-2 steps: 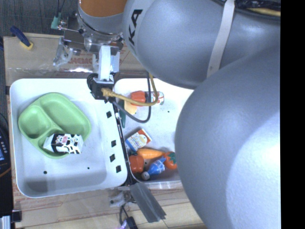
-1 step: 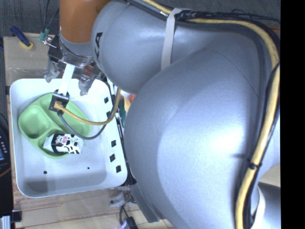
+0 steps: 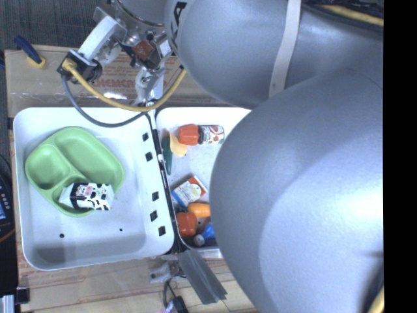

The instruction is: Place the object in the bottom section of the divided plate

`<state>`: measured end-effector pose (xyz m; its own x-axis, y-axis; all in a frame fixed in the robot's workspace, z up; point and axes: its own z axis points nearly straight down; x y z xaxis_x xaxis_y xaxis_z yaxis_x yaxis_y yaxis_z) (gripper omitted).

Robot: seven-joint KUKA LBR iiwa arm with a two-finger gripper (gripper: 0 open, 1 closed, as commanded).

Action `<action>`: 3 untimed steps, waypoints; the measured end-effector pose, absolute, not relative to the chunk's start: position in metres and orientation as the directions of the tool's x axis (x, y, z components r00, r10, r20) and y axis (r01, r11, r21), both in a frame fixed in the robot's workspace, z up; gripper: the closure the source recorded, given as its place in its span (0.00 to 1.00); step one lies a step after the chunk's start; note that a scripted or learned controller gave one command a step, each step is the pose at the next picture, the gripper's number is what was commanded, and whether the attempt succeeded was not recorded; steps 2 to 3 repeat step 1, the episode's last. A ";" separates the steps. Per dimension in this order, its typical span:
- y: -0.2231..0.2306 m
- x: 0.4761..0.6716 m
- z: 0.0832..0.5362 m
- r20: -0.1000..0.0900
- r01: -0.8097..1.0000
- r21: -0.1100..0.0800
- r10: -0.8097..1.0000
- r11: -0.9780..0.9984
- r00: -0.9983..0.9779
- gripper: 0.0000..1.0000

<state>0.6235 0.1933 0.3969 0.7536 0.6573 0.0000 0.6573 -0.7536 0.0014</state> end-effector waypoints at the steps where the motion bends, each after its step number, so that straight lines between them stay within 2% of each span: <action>1: 0.217 0.639 0.275 -0.005 0.380 -0.001 0.380 -0.925 0.925 0.00; 3: 0.217 0.639 0.275 -0.005 0.380 -0.001 0.380 -0.925 0.925 0.00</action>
